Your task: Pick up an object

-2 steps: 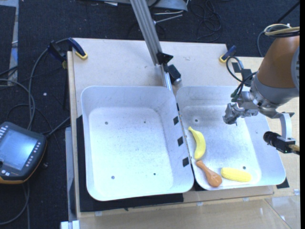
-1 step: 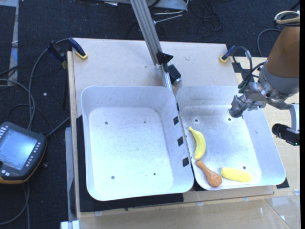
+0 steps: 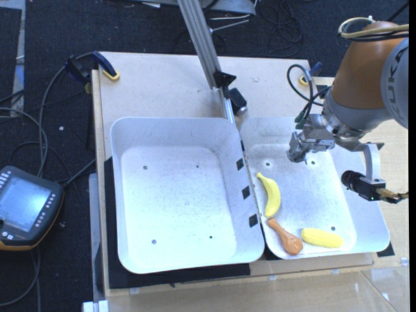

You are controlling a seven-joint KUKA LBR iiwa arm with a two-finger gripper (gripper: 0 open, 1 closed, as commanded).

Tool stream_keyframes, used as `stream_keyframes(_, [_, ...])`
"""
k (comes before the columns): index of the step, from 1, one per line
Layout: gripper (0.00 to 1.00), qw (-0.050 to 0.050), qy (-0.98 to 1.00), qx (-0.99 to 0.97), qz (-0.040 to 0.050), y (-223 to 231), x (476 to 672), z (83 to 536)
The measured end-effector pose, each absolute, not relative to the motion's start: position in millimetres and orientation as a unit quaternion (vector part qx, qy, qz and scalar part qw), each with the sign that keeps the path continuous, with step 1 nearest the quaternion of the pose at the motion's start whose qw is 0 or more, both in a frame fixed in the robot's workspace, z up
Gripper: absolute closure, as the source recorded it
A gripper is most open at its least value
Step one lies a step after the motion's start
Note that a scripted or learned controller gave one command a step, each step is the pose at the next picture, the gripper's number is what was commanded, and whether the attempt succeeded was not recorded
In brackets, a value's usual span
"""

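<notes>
In the right bin (image 3: 364,236) lie three things: a yellow banana (image 3: 270,194) near the bin's left wall, an orange-brown drumstick-shaped piece (image 3: 286,236) below it, and a yellow corn-like piece (image 3: 322,238) at the front. My gripper (image 3: 298,151) hangs over the back part of the right bin, up and to the right of the banana and apart from it. Nothing shows between its fingers.
The left bin (image 3: 130,135) sits beside the right one, sharing a raised middle edge with black clips. A slanted metal rail (image 3: 207,44) crosses above the bench's back. A teach pendant (image 3: 26,207) lies off the bench at the left. Cables trail over the floor.
</notes>
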State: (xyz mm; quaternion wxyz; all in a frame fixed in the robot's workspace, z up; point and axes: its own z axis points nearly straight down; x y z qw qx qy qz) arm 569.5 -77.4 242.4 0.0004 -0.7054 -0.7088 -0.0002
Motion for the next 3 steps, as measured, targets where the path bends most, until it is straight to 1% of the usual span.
stream_keyframes(1, [1.0,0.0,-0.709,-0.705,-0.0004,-27,570.9,248])
stream_keyframes(2, [1.0,0.001,-0.709,-0.706,0.0002,23,564.1,235])
stream_keyframes(3, [1.0,0.0,-0.709,-0.705,-0.0003,79,562.0,243])
